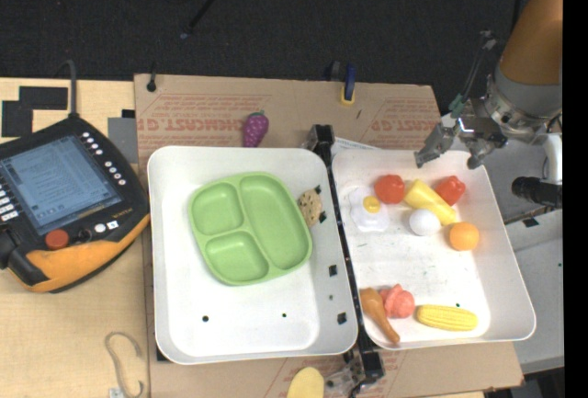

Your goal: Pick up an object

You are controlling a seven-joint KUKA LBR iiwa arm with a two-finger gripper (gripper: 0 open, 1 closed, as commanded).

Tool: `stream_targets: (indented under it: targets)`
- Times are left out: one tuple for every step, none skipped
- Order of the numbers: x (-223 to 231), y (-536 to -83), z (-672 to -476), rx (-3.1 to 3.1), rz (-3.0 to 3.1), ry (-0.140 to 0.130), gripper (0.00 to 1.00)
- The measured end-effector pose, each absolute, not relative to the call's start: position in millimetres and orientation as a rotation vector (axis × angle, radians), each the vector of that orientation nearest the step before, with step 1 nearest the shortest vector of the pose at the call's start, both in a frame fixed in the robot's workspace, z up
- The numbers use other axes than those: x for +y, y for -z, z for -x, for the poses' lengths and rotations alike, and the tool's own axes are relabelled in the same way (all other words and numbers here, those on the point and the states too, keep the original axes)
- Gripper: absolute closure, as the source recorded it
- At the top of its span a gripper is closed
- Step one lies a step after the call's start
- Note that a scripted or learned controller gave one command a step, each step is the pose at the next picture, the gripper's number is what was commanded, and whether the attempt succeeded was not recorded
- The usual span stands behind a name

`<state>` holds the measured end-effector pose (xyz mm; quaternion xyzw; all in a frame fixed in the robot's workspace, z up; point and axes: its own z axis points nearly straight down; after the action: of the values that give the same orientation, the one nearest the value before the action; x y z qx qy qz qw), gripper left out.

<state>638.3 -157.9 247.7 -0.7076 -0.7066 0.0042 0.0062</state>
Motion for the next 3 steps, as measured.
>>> stream_targets:
  targets:
    - [-157.9, -255.9, -640.5, -2.22, 2.22, -0.001, 0.0]
    - [-164.4, -196.3, -640.2, -2.219, 2.217, -0.005, 0.0]
    - [-162.4, -151.7, -634.9, -2.219, 2.216, -0.005, 0.0]
